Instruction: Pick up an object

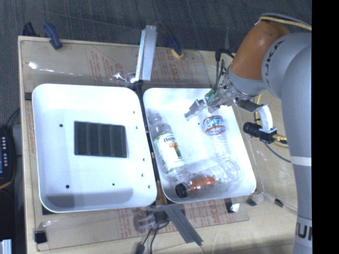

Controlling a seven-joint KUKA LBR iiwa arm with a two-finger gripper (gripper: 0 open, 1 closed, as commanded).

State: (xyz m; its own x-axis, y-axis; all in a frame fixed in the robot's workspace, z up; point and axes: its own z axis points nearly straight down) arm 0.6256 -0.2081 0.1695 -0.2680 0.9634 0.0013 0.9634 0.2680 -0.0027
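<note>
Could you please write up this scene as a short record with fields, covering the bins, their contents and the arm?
left bin: holds a dark ribbed panel
right bin: holds three clear plastic bottles
green-label bottle: lies along the bin's left side
blue-label bottle: lies toward the right side, cap end near the end effector
dark-capped bottle: lies along the near wall
arm: reaches in from the right
end effector: over the far part of the right bin, nothing seen between its fingers
</note>
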